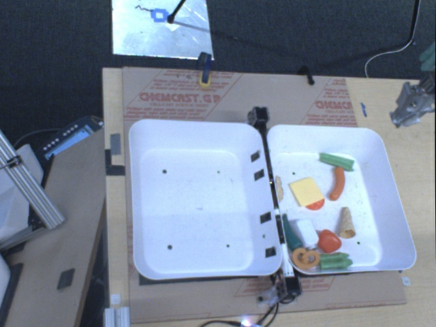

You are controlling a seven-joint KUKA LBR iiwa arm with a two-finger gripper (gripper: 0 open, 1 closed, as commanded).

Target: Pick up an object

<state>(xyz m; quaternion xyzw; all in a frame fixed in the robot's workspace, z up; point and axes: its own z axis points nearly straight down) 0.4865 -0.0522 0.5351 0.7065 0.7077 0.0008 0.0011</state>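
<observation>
2 smooth, shallow white plastic bins are sitting side by side. The right bin (388, 182) is holding toy food: a flat yellow square (306, 191), a curved orange sausage (337, 183), a green pod (336, 160), a tan cone (347, 223), and a red tomato (329, 240). The metallic gripper (410, 106) is hanging at the right edge, outside the bins; its grip state is not discernible. The left bin (197, 196) is showing dark specks.

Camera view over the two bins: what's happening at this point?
Nothing is being handled yet. The gripper sits at the right edge of the view, off beyond the right bin. That bin holds toy food, including a yellow block, an orange sausage and a red tomato. The left bin sits alongside.
</observation>
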